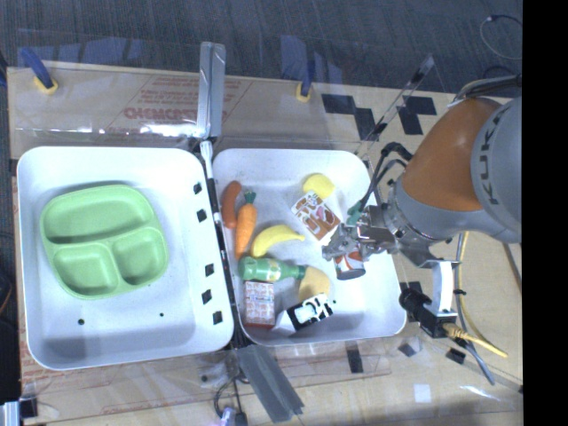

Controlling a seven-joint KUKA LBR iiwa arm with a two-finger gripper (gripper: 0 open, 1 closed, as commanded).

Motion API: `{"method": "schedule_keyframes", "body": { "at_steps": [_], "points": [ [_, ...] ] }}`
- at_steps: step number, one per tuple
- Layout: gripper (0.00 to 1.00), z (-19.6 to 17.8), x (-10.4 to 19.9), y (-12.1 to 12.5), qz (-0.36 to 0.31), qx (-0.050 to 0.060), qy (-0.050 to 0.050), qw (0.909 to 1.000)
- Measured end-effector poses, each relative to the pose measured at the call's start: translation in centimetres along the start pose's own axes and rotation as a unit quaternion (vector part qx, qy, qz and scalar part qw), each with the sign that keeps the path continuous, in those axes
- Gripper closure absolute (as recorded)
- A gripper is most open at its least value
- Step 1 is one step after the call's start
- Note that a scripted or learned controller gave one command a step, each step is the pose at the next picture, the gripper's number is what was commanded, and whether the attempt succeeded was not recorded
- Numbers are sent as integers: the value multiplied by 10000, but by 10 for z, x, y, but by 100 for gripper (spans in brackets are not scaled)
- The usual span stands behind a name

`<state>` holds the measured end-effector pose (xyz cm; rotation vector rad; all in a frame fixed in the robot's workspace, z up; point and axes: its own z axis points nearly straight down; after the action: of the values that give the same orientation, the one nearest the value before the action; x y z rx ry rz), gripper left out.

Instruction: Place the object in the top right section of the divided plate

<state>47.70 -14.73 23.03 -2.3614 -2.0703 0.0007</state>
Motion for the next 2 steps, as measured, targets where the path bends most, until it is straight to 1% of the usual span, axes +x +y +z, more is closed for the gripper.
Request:
{"method": "schedule_keyframes", "body": {
  "at_steps": [1,2],
  "points": [
    [100,-62,21,-2,998,-6,-2,9950],
    [100,-52,33,-4,167,12,5,9999]
  ]
}}
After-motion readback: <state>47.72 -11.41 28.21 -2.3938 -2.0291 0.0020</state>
